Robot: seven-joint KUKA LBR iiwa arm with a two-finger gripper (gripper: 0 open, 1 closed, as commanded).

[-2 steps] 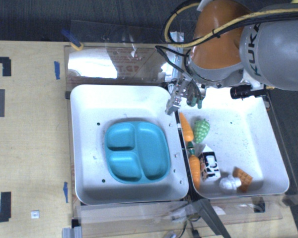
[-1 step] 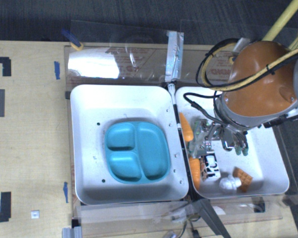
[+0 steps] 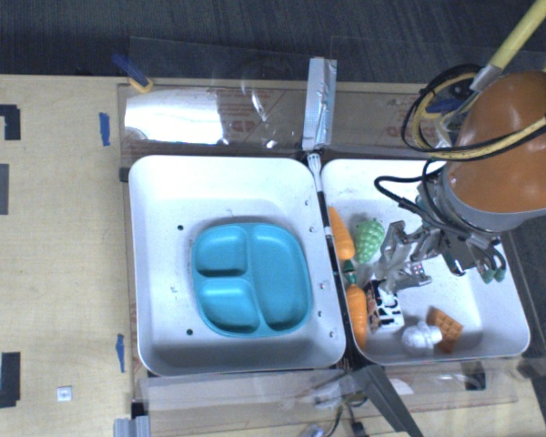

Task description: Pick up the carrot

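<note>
You'd take the carrot [image 3: 342, 236] across its thick middle; it looks light, stiff, slick, hugging the bin wall [image 3: 320, 209]; gripper [image 3: 389, 267] state unclear, I can't tell

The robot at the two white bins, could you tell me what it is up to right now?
The grey arm's gripper is reaching down into the right bin, which holds a few small items. It hangs close to a green item and the carrot lying along the bin's left wall, with a second orange piece below it. Nothing shows between its fingers, so the carrot is not picked up yet. The left bin holds a blue divided tray.
</note>
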